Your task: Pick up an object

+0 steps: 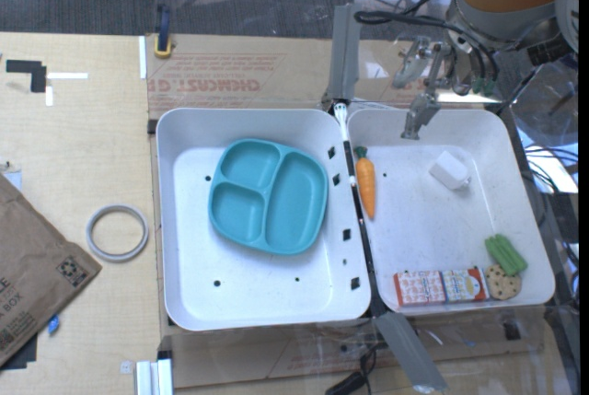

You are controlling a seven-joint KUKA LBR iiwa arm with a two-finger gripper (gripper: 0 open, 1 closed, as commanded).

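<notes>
Gripper (425, 108) is hanging over the back edge of the right bin (529, 200), and honestly I can't tell how the claw is set from this angle, it's just a tangle of metal and cables up there; nothing visibly in it. Closest candidate is the small white block (450, 170), lying in the back half of that bin, well apart from everything else. It looks light and blocky, probably foam or plastic, so I'd guess a pinch across its 2 shorter sides is the safest bet. The toy carrot (366, 186) lies right against the bin's left wall, likely smooth and tapered, so awkward to get fingers around there. Along the front edge sit a flat printed box (440, 286), a cookie (502, 283) and a green ridged piece (505, 253) near the front right corner. The teal divided plate (269, 196) sits mid left bin (175, 227), too wide to pinch except at its rim.
</notes>
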